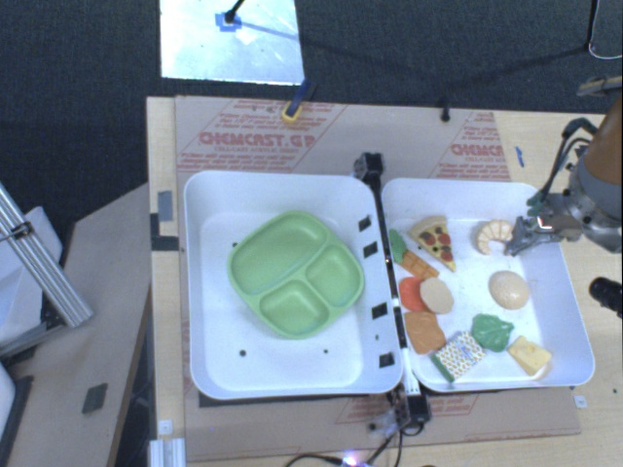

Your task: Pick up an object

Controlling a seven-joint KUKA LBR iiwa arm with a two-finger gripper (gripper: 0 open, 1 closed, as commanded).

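The right bin (574, 329) holds several toy foods: a pizza slice (434, 240), an orange carrot (416, 262), a pale curled shrimp (493, 234), a beige egg (508, 289), a red-and-cream round piece (429, 296), an orange bread piece (424, 331), a green leafy piece (492, 332), a yellow cheese wedge (531, 356) and a green-and-white packet (458, 356). My gripper (522, 236) hangs low over the bin's upper right part, just right of the shrimp. Nothing visibly hangs from it.
The left bin (209, 358) holds a green divided plate (295, 273). A black divider with clips (382, 261) runs between the bins. The arm's grey body (596, 188) reaches in over the right rim. Cardboard lies under both bins.
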